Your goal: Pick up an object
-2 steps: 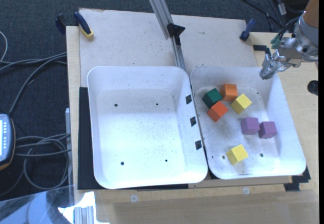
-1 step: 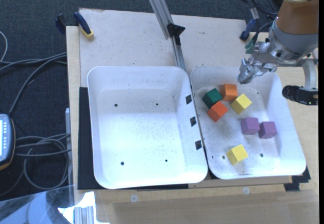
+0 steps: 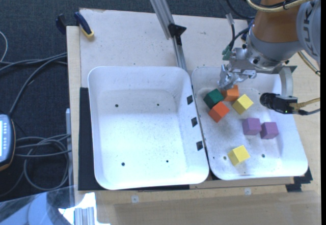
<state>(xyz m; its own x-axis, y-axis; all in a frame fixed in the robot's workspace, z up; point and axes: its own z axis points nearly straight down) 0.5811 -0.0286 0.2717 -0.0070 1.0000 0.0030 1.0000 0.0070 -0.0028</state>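
Gripper (image 3: 227, 82) low in right bin (image 3: 285, 165), upper middle-right of frame; finger spread cannot be told. Green block (image 3: 214, 97) just below-left of tips, small orange block (image 3: 232, 93) beside.

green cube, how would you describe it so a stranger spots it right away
Find the right-hand white bin, where the blocks lie. At its far-left cluster, below the gripper, sits the green cube, touching an orange cube. It is the sole green block.
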